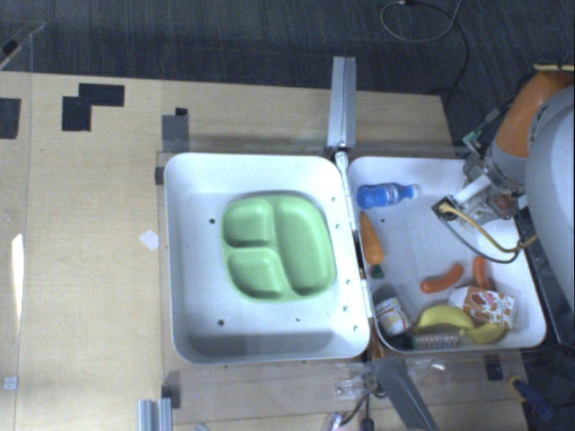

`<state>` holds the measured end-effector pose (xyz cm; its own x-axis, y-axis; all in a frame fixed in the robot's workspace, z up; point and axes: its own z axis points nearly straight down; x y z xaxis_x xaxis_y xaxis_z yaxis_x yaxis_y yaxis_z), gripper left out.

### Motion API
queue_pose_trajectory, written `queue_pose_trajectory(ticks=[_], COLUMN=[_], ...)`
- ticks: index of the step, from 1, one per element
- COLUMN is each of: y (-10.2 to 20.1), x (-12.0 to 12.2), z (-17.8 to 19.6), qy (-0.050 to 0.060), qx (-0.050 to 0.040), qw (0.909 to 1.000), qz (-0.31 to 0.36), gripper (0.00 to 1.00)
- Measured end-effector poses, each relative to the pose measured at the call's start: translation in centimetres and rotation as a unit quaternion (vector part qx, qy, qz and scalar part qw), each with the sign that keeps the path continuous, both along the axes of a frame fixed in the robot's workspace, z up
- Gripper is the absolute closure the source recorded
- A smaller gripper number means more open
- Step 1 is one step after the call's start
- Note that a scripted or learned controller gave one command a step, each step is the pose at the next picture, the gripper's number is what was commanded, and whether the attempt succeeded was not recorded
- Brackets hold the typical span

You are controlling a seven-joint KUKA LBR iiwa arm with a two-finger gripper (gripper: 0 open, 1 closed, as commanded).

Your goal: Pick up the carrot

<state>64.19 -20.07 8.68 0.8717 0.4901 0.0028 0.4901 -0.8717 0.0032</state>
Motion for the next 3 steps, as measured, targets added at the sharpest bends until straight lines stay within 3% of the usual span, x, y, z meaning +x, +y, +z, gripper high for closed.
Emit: queue_pose_trajectory(ticks=[1,2,3], y=[-0.3,-0.2,0.3], x=[0.4,2.1,1.9], z=[0.0,0.1,2.8], qy=[0.0,-0.001,0.0], qx=[0.0012,0.0005,0.001], qw=[0.9887,0.9972,0.9907], qz=[-0.15,-0.075,-0.136], gripper=[1.0,1.0,1.0])
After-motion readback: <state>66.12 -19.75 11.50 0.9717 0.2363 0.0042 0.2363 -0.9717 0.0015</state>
